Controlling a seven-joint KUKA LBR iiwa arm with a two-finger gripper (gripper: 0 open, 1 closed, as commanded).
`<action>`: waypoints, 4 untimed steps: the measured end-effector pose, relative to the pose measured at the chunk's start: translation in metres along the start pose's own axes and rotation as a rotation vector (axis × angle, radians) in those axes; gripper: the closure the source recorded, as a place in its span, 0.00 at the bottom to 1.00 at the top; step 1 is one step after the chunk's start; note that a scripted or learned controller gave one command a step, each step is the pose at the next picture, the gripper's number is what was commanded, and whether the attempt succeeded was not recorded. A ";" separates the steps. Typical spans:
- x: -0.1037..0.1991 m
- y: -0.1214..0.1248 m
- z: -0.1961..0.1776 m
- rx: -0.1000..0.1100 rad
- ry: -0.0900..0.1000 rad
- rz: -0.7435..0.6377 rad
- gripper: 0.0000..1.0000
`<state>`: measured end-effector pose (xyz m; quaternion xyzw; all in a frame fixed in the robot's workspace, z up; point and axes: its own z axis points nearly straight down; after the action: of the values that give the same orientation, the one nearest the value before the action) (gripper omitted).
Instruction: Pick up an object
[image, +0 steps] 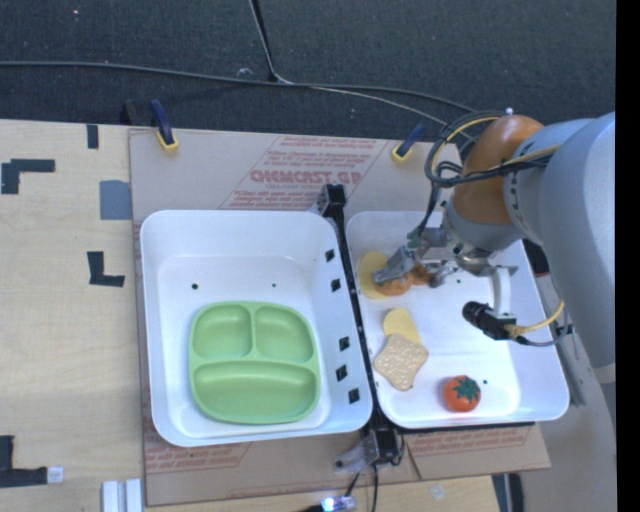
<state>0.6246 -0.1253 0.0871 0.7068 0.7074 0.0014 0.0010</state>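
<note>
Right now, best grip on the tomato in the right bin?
Probably from straight above, tool fingers across the tomato's round red body, below its green top. It sits apart from the cracker with bare floor around it, but near the bin's front wall, so close the fingers parallel to that wall.

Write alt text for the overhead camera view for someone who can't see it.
A grey robot arm reaches from the right, its gripper low over a yellow and orange food piece in the right bin. That bin also holds a yellow chip, a cracker and a tomato; the left bin holds a green divided plate.
</note>
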 end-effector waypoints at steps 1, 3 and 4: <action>0.001 0.003 -0.014 -0.011 -0.002 -0.003 1.00; 0.004 0.007 -0.117 -0.001 -0.001 -0.001 1.00; 0.014 0.004 -0.168 -0.001 -0.001 -0.002 1.00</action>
<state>0.6280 -0.1118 0.2547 0.7062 0.7080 0.0013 0.0015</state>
